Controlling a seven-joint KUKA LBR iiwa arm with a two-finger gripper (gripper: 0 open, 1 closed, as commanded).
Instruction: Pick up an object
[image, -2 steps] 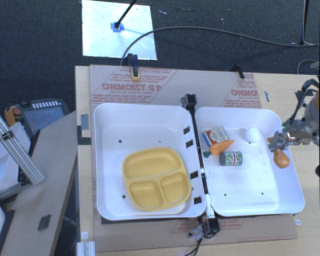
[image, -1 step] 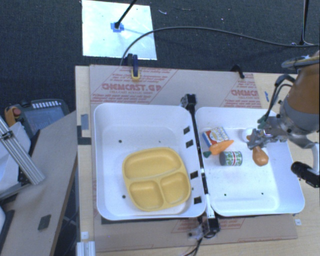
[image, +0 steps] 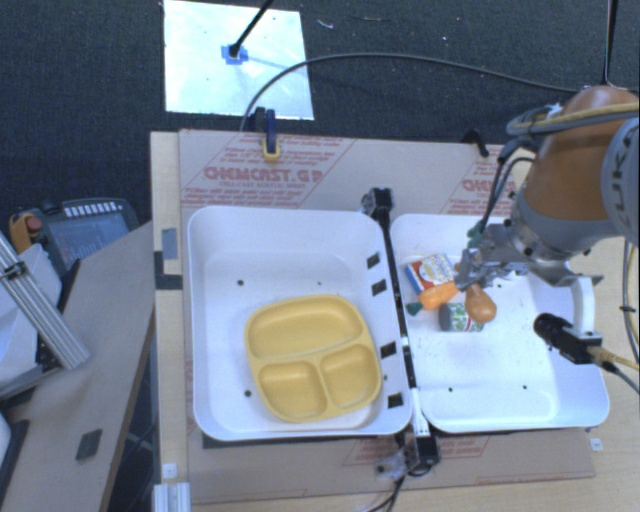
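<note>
A dark carpeted floor surrounded the bench (image: 300, 170), whose top was covered by a protective sheet printed with red lettering, and two shallow white plastic bins sat side by side on it. The left bin (image: 215, 300) held a smooth yellow tray (image: 312, 356) with three rounded compartments, lying flat and turned a little askew. In the right bin (image: 520, 395), near its upper left, lay a cluster of small things: an orange carrot-shaped piece (image: 438, 295) with its long axis running left to right, a white packet (image: 431, 269) with red print just above it, a small can (image: 454, 318) below, and a brownish-orange rounded piece (image: 481, 305) beside the can. The gripper (image: 478, 270) hung directly over this cluster; whether it was spread or pinching could not be told.
</note>
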